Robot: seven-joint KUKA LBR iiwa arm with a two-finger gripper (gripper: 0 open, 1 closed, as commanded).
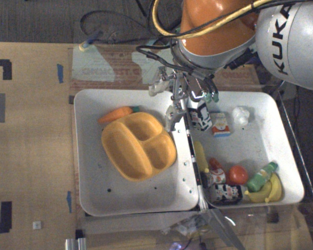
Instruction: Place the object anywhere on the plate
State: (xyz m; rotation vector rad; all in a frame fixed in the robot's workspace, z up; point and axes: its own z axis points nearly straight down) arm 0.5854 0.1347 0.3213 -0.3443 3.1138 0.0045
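Note:
The plate (138, 147) is a yellow-orange dish with three compartments, lying in the left bin (88, 155). An orange carrot (116, 114) rests just beyond its far left rim. My gripper (183, 113) hangs over the divider between the two bins, just past the plate's far right corner. A black-and-white cow-pattern carton (200, 116) sits right against the gripper's right side, at the right bin's far left. Whether the carton is held or merely stands beside the gripper is not visible.
The right bin (281, 139) holds a small red-and-white carton (220, 125), a white crumpled item (241, 116), a yellow stick-shaped piece (200, 155), a red tomato (238, 174), a green bottle (262, 177), a banana (269, 191) and another cow-pattern carton (227, 193).

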